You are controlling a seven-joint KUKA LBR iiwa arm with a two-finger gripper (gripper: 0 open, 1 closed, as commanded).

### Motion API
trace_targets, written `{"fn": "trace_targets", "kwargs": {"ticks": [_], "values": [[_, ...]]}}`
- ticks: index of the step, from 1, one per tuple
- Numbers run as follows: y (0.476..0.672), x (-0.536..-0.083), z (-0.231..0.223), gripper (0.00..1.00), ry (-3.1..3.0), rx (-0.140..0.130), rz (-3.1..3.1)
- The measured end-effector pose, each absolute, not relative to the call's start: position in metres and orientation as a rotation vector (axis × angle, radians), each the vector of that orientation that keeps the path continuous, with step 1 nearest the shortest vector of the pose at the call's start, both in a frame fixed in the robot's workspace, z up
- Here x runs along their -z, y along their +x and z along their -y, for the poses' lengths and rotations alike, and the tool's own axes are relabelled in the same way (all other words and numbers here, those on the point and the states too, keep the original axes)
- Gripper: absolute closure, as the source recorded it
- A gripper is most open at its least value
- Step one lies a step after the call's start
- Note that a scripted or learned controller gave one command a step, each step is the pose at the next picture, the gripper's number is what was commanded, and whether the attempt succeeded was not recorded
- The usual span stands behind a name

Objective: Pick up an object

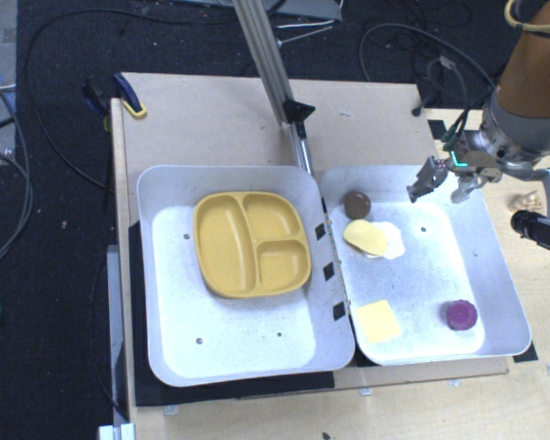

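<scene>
White bins sit side by side on the surface. At the upper right of the frame, the hand (445, 183) hangs released, fingers spread, grasping nothing, above the right bin (500, 273). Candidates lie below: brown ball (356, 204), pale yellow lump (370, 237), yellow square (379, 321), purple piece (460, 315). Approach step, I judge; next comes descending over one.

Chunky grey arm (522, 122) with a fat orange band (532, 62) above the wrist, cream rim on top. Lower down, a cluttered metal wrist with a tiny teal light, then a gripper (445, 183) with two dark, stubby fingers (423, 181).
</scene>
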State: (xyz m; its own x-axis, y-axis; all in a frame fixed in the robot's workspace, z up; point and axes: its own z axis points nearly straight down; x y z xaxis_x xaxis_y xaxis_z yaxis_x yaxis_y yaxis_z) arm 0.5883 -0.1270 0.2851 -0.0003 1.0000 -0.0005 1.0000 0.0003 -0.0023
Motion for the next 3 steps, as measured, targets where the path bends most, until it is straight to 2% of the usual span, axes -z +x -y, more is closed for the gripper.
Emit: {"fn": "trace_targets", "kwargs": {"ticks": [1,2,3], "values": [[0.589,-0.286,0.127,0.00,-2.221,-0.001,2.223],[0.581,-0.227,0.132,0.00,-2.220,-0.006,2.216],[0.581,-0.182,0.127,0.00,-2.220,-0.005,2.218]]}}
